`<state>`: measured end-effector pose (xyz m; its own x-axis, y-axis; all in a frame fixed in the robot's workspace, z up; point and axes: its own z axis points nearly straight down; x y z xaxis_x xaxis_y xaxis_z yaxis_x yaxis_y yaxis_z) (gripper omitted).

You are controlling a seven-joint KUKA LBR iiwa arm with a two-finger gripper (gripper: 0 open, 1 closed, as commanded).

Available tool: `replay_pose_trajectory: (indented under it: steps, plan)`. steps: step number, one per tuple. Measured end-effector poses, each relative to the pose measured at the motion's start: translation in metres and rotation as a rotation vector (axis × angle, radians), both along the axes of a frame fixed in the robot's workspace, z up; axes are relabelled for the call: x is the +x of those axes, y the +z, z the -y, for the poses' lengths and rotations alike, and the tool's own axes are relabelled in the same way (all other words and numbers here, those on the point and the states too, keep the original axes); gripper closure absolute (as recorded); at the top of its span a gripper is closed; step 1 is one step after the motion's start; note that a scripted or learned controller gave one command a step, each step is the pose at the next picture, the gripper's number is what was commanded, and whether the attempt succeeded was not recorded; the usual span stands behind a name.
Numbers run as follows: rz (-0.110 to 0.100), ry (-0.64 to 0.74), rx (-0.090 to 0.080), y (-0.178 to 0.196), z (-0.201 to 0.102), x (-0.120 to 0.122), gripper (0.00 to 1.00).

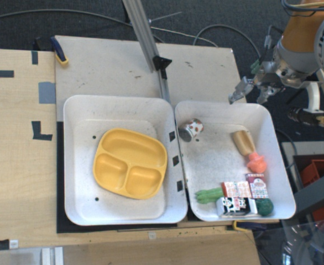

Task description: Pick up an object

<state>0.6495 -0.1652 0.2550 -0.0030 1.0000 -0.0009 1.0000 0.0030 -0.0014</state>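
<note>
Claw (251,90): it hangs over the far right corner of the right bin, up above the rim, and its two fingers look spread with nothing between them, so it has not picked anything yet
Arm (303,35): grey with an orange band, it comes in from the right side, which is why the claw is nearest the right bin
Left bin (73,148): a white bin that holds one big thing
Right bin (272,131): the white bin just beside it, where all the small things are, so this is likely where the pick will be
Yellow tray (130,163): it lies flat in the middle of the left bin, wide and thin, likely hard for a small claw to pinch
Brown and pink toy (249,150): it lies near the right wall, not far under the claw, with bare space around it, so it looks like the easiest one to grab
Little boxes (242,195): they are packed close together at the near edge, touching each other, so they look hard to grab one by one
Green toy (208,195): it lies just beside the boxes
Round spotted toy (193,129): it sits alone near the wall between the bins
Green ball (264,206): it is tucked in the near right corner, a tight spot for fingers
</note>
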Motion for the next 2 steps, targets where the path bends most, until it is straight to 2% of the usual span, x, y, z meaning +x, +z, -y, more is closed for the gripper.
replay_pose_trajectory:
  steps: [1,2]
  plan:
    - [0.0,-0.001,-0.001,0.0,0.0,0.0,0.0]
    - [-0.006,-0.001,0.001,-0.064,-0.003,-0.005,0.0]
